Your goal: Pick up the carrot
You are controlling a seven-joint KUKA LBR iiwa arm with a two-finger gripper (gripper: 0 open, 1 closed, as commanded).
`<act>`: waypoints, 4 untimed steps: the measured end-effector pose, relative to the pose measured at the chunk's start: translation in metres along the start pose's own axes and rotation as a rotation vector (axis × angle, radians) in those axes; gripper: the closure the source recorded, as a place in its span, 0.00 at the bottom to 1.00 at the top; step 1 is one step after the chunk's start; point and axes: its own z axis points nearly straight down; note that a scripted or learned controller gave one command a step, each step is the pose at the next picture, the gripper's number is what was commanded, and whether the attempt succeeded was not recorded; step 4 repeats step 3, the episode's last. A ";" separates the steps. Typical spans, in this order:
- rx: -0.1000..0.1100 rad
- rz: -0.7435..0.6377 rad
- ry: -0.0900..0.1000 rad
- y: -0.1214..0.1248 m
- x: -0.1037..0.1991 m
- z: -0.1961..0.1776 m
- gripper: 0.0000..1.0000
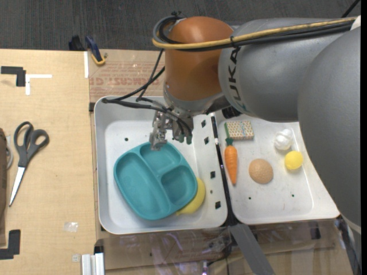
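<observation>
The orange carrot (231, 162) with a green top lies lengthwise in the right bin (298, 208), close to its left wall. My gripper (170, 131) hangs over the left bin (109, 171), just above the far edge of the teal divided plate (155, 179). It is well to the left of the carrot, across the wall between the bins. Nothing is visible between its fingers.
A yellow object (195, 201) peeks from under the plate's right edge. In the right bin lie a patterned block (239, 130), a tan egg-shaped object (261, 171), a yellow ball (293, 160) and a white object (282, 141). Scissors (26, 148) rest on the wooden bench at left.
</observation>
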 end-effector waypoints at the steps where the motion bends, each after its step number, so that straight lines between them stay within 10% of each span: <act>1: 0.000 -0.002 -0.004 0.000 -0.001 -0.010 1.00; 2: 0.002 0.288 0.005 -0.007 0.041 -0.023 1.00; 4: 0.002 0.319 0.006 0.010 0.067 -0.039 1.00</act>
